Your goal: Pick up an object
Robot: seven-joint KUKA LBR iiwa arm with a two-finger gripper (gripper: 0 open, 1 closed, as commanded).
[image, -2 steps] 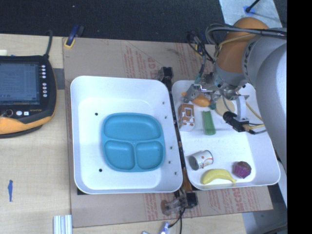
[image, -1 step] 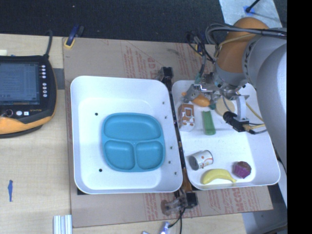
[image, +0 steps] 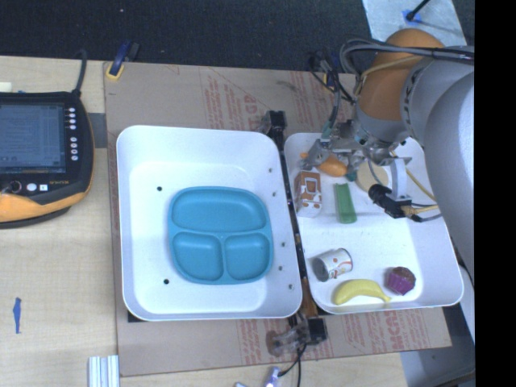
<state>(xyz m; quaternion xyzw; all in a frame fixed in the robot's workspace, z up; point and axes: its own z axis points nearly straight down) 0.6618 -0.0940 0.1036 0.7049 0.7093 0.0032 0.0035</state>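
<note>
The tool point(image: 337, 158) is down in the far corner of the right bin point(image: 431, 248), over a small orange object point(image: 331, 167); whether it grips that object cannot be told. Beside it a green bar point(image: 345, 202) lies with its long axis running from far edge to near edge. A brown packet point(image: 309, 193) lies against the bin's left wall. A can point(image: 332, 264) rests on its side. A banana point(image: 359, 293) lies along the near wall, a purple object point(image: 400, 280) beside it. The left bin point(image: 145, 216) holds a blue divided tray point(image: 219, 234).
</note>
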